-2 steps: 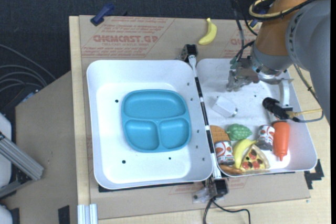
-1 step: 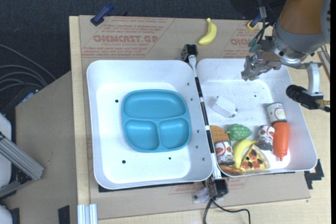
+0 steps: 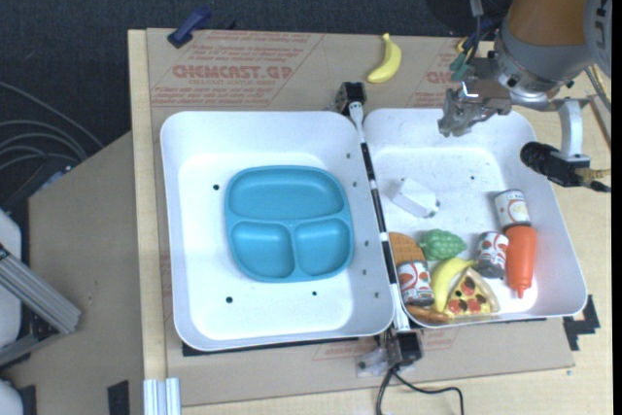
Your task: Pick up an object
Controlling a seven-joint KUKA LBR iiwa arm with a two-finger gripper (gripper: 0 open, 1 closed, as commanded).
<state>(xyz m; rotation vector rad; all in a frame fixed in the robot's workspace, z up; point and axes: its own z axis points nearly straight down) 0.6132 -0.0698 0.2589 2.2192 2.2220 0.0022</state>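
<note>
A grey arm's gripper [image 3: 465, 120] hangs over the right bin's [image 3: 559, 292] far edge, holding nothing; how wide the jaws stand is unclear. The toys crowd the near edge: a carrot [image 3: 522, 259] upright against the right wall, long axis running near to far. The bin's middle lies open.

You see glossy white plastic bins [image 3: 185, 209], a smooth matt blue tray [image 3: 288, 222], and probably cardboard, matt brown, for the bench [image 3: 262, 73].
</note>
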